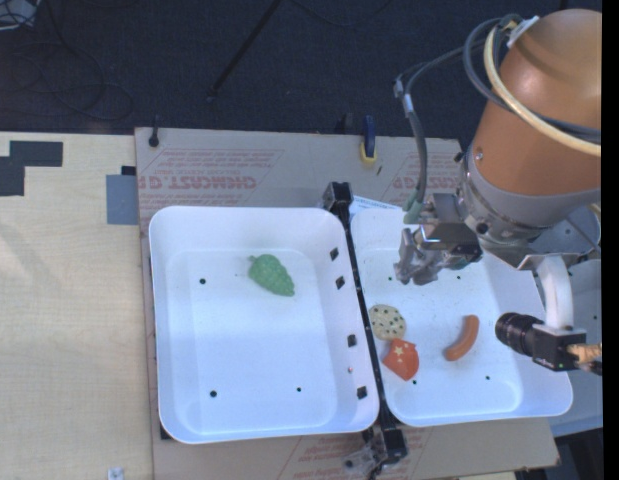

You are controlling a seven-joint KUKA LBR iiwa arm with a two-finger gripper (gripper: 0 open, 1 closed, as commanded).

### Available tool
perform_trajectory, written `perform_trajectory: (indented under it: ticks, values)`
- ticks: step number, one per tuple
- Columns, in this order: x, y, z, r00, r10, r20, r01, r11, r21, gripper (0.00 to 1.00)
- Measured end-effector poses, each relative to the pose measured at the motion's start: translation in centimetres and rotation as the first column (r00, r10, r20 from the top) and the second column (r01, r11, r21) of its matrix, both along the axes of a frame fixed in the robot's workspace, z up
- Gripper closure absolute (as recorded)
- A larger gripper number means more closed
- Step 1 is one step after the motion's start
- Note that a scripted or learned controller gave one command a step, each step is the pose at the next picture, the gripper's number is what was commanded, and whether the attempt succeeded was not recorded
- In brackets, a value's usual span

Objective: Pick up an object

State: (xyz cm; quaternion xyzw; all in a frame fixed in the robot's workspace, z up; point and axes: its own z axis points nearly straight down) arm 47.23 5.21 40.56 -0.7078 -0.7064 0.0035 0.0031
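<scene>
Hanging over the upper part of the right bin (549,408), the tool (417,268) with nothing seen gripped; whether apart or together, impossible to tell. Nearest below it, toward the bin's front-left: a speckled cookie (387,320), then a red strawberry piece (401,358). Off to the lower right, a sausage (462,338), long axis slanting. Far off in the left bin (169,368), a green leafy piece (272,274).
</scene>
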Motion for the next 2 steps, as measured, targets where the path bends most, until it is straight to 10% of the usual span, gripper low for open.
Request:
perform_trajectory:
  ticks: [2]
  values:
    - [8.9, 12.2, 5.7, 1.0, 0.008, 0.01, -0.008, 1.0, 0.001, 1.0]
